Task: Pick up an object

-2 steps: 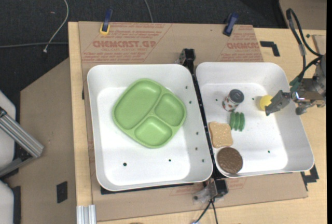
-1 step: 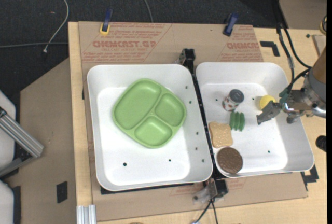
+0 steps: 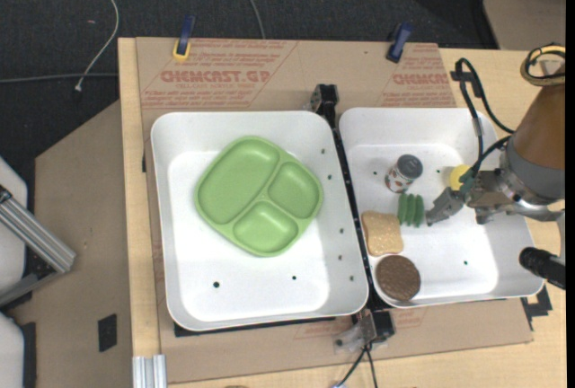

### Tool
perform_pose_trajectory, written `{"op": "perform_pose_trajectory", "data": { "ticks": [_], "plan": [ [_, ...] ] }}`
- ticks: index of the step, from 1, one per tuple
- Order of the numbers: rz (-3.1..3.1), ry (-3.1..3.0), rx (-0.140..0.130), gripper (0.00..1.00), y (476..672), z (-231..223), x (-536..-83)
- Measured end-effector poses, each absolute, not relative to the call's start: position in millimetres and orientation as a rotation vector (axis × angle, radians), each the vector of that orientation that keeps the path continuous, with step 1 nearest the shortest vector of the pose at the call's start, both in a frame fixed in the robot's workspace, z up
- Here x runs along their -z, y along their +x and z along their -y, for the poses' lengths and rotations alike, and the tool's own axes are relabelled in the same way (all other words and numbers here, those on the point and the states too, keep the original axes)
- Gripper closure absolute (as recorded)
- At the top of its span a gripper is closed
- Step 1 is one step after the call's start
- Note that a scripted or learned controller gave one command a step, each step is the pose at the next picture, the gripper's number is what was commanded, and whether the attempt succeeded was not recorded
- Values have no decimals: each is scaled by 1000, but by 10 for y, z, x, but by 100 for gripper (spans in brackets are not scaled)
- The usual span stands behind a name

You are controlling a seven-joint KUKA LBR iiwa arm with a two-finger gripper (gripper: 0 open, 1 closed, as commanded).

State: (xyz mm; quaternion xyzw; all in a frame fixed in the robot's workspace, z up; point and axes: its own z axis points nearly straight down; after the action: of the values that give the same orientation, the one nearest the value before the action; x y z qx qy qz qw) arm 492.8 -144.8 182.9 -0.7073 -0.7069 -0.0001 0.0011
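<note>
Reaching low into the right bin (image 3: 467,130), gripper (image 3: 442,210) just beside the green ridged piece (image 3: 411,210) — finger state impossible to tell — likely lining up a grasp.

a brown bench (image 3: 90,198) bears two white bins (image 3: 171,224) (image 3: 467,278) side by side.

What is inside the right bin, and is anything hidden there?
The right bin holds a small can, a green ridged piece, toast and a brown disc. The gripper covers part of the floor.
</note>
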Motion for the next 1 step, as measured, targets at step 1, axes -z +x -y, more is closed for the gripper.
{"op": "perform_pose_trajectory", "data": {
  "ticks": [1],
  "plan": [
    [2217, -2217, -3, 0, 4930, 1377, -1387]
  ]
}}
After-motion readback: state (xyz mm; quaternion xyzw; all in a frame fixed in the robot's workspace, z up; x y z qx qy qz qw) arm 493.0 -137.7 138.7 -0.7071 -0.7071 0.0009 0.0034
